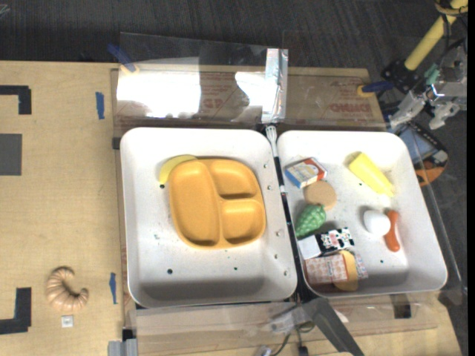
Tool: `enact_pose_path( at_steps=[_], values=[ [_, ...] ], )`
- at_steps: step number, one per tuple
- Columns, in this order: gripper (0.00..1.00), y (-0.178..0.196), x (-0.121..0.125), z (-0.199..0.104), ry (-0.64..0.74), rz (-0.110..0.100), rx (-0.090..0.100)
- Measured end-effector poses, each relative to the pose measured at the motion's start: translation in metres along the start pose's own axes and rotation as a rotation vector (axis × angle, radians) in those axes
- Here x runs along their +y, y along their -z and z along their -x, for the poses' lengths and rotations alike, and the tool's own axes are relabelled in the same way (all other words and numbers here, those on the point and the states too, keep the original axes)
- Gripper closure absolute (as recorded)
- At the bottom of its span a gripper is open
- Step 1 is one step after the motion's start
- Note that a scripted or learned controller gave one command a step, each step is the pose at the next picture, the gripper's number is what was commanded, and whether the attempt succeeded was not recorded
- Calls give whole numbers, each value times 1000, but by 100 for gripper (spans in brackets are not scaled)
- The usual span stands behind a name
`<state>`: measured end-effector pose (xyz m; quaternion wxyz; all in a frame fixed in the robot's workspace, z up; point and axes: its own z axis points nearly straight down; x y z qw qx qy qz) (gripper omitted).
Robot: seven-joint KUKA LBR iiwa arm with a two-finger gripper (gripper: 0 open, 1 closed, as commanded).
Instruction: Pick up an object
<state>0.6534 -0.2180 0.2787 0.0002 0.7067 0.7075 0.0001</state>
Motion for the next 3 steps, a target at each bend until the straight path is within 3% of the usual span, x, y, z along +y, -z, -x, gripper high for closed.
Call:
enact_pose_path(
  at_steps=[1, 2, 3],
  values=[
    [0, -131, -29, -2, -174, -9, 2],
    [0, -191, -1, -50, -164, 5, -1],
    [100, -178, 1, -49, -162, 11, -3]
  ],
)
